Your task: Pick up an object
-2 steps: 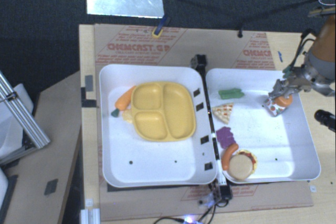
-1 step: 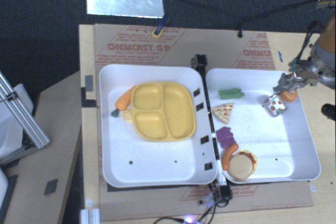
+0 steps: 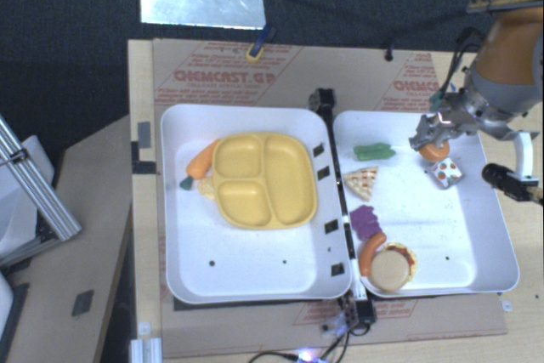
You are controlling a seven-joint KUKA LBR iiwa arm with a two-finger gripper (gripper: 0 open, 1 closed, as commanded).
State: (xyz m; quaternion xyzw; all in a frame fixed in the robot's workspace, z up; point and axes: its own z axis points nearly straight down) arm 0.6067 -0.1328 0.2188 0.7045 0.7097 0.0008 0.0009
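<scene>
We find the tool (image 3: 433, 136) low over the far right part of the right bin (image 3: 489, 208), directly above a small orange object (image 3: 435, 151) that it touches or nearly touches. We cannot tell whether it is wide, narrow, or gripping that object. Just beside it lies a small white and red object (image 3: 445, 172). Elsewhere in the right bin we note a green piece (image 3: 374, 152), a pizza slice (image 3: 362, 181), a purple piece (image 3: 366, 222), a sausage (image 3: 371, 252) and a burger (image 3: 393, 267). The left bin (image 3: 183, 183) holds a yellow divided plate (image 3: 259, 180) with a carrot (image 3: 201, 160) beside it.
</scene>
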